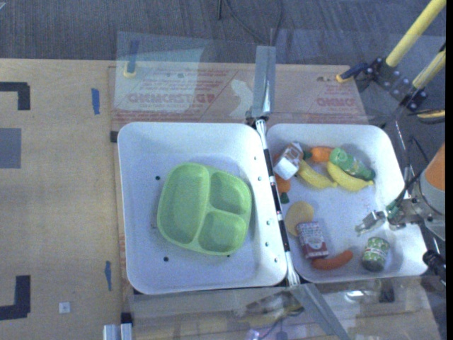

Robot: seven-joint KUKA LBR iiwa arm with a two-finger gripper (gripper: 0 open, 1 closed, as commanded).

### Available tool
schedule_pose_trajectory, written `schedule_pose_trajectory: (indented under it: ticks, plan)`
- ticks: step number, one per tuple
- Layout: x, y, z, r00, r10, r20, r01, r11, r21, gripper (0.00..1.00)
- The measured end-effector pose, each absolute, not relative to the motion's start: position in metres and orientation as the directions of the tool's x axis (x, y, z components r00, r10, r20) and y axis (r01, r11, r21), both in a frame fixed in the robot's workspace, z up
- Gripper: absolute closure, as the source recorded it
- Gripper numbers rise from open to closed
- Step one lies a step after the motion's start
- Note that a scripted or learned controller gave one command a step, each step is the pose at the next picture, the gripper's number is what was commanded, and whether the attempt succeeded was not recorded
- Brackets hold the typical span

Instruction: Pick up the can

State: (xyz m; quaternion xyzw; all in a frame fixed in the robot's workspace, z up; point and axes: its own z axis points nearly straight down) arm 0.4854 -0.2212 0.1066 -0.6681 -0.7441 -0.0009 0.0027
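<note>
The desk (56, 211) is light brown wood with bits of blue tape (95, 100) and black marks on it, and past its far edge the floor (106, 6) is grey carpet. Two white bins sit side by side on the desk. The left bin (141, 154) holds a green plate (204, 208) with three sections. The right bin (379, 144) holds toy food: two bananas (333, 176), a red box (313, 239), a little carrot (333, 261) and more. The can (375, 253) stands in the near right corner of the right bin, with a green label and a shiny top. The claw (379, 218) comes in from the right and hangs just above and beside the can, but I cannot tell if it is spread or pressed together. Yellow poles (417, 27) stand at the far right.
</note>
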Motion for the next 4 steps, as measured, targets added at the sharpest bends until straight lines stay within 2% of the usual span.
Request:
schedule_pose_trajectory:
  ticks: [1, 2, 3, 4]
  plan:
    - [0.4819, -0.2173, 0.0872, -0.395, 0.919, -0.004, 0.919, 0.395, 0.003, 0.0]
    - [0.4842, -0.2205, 0.0957, -0.392, 0.92, -0.012, 0.92, 0.393, 0.008, 1.0]
    - [0.4841, -0.2207, 0.0957, -0.392, 0.92, -0.012, 0.92, 0.392, 0.008, 0.0]
    - [0.482, -0.2268, 0.0875, -0.711, 0.703, -0.008, 0.703, 0.711, 0.002, 0.0]
